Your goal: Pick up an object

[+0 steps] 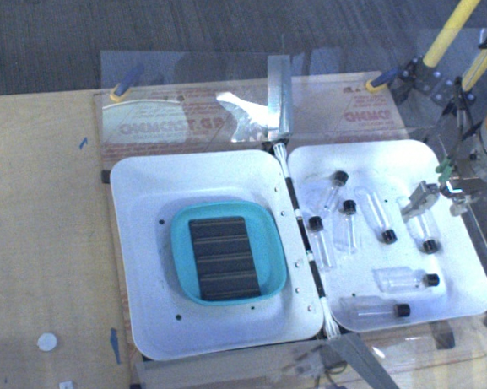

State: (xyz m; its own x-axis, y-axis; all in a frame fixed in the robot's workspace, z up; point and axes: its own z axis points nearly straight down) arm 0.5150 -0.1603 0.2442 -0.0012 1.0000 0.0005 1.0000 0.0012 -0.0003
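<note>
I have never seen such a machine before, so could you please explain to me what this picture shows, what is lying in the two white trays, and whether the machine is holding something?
One camera looks down at a slant on a wooden bench. Two shallow white bins sit side by side. The left bin holds a teal tray with a dark ribbed insert. The right bin holds several small clear vials with black caps, lying scattered. The machine is a robot arm reaching in from the picture's right; its gripper is over the right bin, near the vials. I see nothing between its jaws, and whether they are open or shut is too unclear to tell.
</note>
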